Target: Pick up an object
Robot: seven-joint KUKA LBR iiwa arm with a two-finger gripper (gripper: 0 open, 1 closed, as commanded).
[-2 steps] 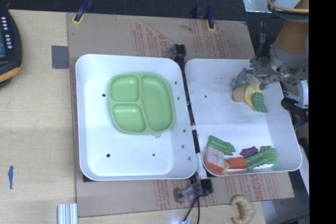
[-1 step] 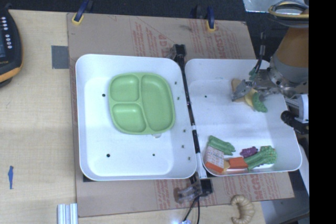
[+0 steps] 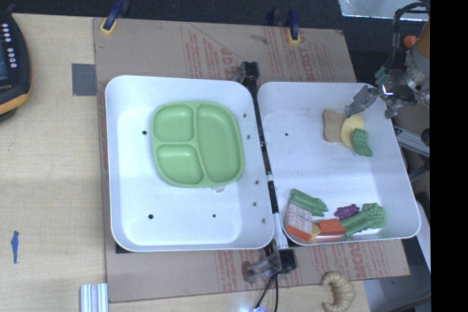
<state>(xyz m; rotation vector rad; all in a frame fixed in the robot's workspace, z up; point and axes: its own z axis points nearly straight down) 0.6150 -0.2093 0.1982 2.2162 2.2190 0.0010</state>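
Note:
In the right bin (image 3: 314,164), a tan flat piece (image 3: 333,126) lies at the upper right, touching a yellow and green corn-like toy (image 3: 357,137). A green pea pod (image 3: 307,201) lies near the front, beside a heap of a white and red packet (image 3: 297,218), an orange block (image 3: 330,228), a purple piece (image 3: 347,211) and a green leafy toy (image 3: 370,217). My gripper (image 3: 374,104) hangs over the bin's far right rim, just up and right of the corn toy. Its fingers are open with nothing between them.
The left bin (image 3: 131,208) holds a light green divided plate (image 3: 197,143). A tan curled object (image 3: 338,290) lies on the cardboard in front of the right bin. Clamps (image 3: 111,17) hold the cardboard's far edge. A teach pendant (image 3: 11,62) sits at far left.

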